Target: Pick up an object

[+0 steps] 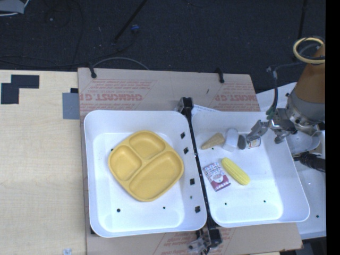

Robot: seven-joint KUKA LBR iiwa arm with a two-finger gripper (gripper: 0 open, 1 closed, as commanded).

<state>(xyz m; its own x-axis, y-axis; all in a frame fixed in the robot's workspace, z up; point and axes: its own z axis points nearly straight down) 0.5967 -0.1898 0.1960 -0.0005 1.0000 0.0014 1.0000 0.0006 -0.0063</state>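
Cardboard sheet [159, 89] under two white bins [101, 195], pale wooden bench [37, 169], dark carpet [186, 25], hand [249, 140] state unclear.

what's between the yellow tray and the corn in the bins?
In the camera view, the black divider where the two bins meet, then the small red-and-white packet, which lies just left of the corn. The yellow tray sits in the left bin.

One fixed camera looks down from above at a slant, set back far enough to take in both white bins, the left bin [101, 142] and the right bin [276, 195], whole. The tabletop [37, 169] fills the lower frame, dark floor lies beyond, and the arm [311, 89] enters from the right edge.
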